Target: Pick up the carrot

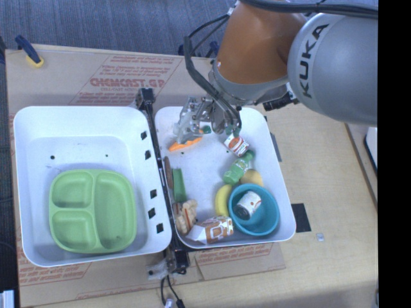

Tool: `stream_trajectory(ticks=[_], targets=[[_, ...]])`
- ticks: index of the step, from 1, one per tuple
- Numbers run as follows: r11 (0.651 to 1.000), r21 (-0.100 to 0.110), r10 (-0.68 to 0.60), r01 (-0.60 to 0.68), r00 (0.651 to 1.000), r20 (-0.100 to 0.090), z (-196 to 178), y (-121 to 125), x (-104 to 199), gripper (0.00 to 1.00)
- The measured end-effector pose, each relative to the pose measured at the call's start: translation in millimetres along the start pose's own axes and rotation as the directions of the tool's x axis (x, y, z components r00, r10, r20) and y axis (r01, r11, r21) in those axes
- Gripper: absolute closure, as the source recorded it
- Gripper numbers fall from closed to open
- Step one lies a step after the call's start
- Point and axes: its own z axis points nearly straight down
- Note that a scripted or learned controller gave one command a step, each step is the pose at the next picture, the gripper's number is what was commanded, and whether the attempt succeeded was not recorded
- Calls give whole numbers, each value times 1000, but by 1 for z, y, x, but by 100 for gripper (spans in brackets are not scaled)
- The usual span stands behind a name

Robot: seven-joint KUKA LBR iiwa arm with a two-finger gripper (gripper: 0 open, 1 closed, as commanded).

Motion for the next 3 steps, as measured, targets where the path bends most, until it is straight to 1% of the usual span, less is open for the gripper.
stream_trajectory(ticks=[1, 2, 3], targets=[[989, 2, 150, -150, 989, -12, 70, 4, 27, 100], [843, 2, 538, -538, 843, -5, 34, 40, 5, 100], [815, 8, 579, -579, 815, -13, 66, 104, 64, 100]])
